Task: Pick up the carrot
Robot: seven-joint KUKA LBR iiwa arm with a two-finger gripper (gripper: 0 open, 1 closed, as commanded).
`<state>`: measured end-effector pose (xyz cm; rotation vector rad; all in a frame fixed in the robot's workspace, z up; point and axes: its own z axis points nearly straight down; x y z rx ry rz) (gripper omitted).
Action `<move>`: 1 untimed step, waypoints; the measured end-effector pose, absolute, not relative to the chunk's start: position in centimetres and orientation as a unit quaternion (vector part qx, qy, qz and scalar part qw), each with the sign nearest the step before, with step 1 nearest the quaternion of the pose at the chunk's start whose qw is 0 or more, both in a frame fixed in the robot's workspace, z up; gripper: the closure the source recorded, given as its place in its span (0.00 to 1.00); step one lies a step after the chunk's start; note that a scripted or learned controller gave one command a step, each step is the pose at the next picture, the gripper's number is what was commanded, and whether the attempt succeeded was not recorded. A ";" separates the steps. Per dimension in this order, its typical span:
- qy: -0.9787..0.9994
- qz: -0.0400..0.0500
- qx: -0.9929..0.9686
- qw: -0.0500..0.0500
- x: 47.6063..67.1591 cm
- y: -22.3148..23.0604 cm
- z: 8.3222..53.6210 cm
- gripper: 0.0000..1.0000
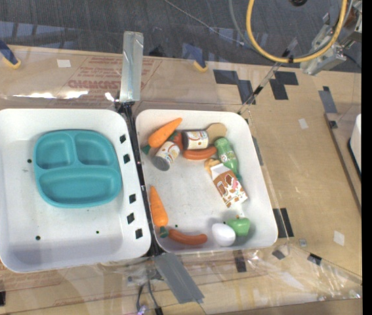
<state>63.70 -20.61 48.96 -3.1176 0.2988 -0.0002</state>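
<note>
- Carrots come in a pair here. One fat orange toy carrot (165, 131) lies slanted in the back left corner of the right-hand shallow white bin (262, 195). A thinner orange toy carrot (157, 205) lies along that bin's left wall.
- The metal gripper (330, 48) is up past the bin's back right corner, well apart from both carrots. I cannot tell if it is open or closed.
- The fat carrot touches a small tipped-over tin can (167, 153). A grab there could catch the can too, or push the carrot away.
- The thin carrot hugs the wall, so the gripper may bump the wall and miss.
- The long red toy sausage (186, 237) lies just beside the thin carrot's tip and could get picked by mistake.
- The round carrots may roll or slip out.
</note>
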 end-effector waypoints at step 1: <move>0.098 -0.002 -0.995 0.004 65.7 -20.9 49.2 1.00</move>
